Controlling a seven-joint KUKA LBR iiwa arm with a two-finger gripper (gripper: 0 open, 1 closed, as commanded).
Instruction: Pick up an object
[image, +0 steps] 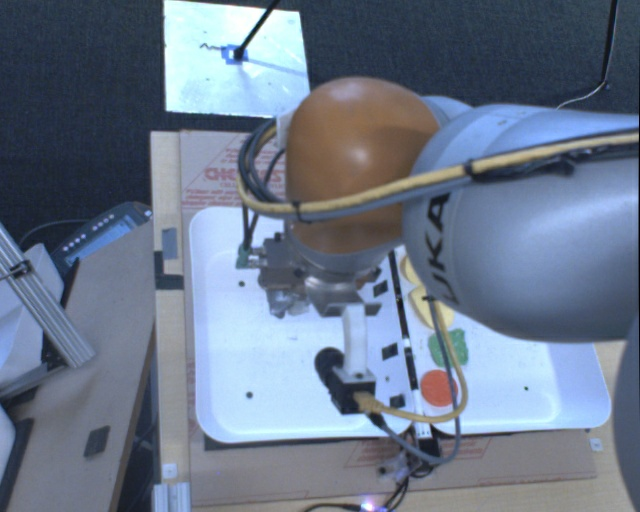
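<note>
As the arm hangs over the bench, gripper (292, 288): above the left bin, just to the view's left of the seam. Whether it is set wide or narrow cannot be told, as its working end is hidden under the wrist. Nothing is seen held.
Seam (398, 322): black strip where the two bins meet; the landmark for every entry below.
Left bin (225, 340): view's left of the seam; white floor.
Right bin (560, 400): view's right of the seam; holds all three candidate objects.
Yellow piece (422, 305): close against the seam's right side, partly covered by the arm. Its long axis seems to run along the seam; which end leads cannot be told. Judged light and smooth; best taken across its short way once uncovered.
Green piece (452, 346): near the seam's right side, between the yellow piece and the orange piece. Lumpy outline, long axis roughly along the seam. Judged light, perhaps soft; grip across the narrow middle.
Orange piece (437, 387): just right of the seam, lowest of the three in the view. Round, so no long axis and no heading. Judged light, stiff and slick, liable to slide or roll; close across its centre.
Pick: not yet made.
</note>
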